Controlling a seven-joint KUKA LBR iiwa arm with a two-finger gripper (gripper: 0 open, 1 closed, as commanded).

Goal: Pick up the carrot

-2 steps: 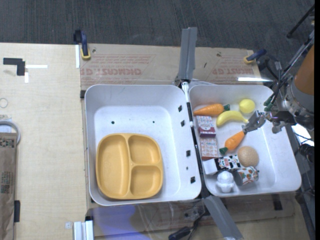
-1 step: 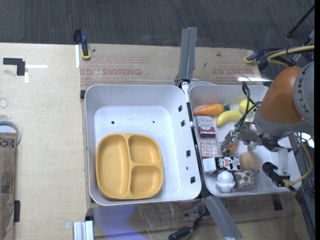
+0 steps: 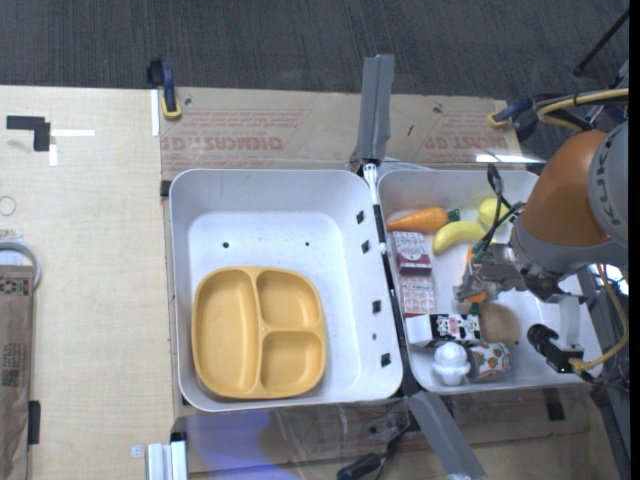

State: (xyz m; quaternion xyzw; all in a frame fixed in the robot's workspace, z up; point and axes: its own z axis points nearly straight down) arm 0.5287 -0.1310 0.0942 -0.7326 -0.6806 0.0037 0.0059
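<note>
the bins (image 3: 200, 268) looked like smooth white plastic, the divided plate (image 3: 260, 330) was matt yellow plastic, the carrot (image 3: 418, 218) had a slight sheen, and the bench (image 3: 90, 268) was pale wood.

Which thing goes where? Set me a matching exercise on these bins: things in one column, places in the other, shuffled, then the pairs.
Things:
1. carrot
2. banana
3. yellow plate
4. white cup

Places:
A. left bin
B. right bin, far edge, leftmost
C. right bin, near edge
D. right bin, just right of the carrot

Pairs: 1-B, 2-D, 3-A, 4-C
</note>
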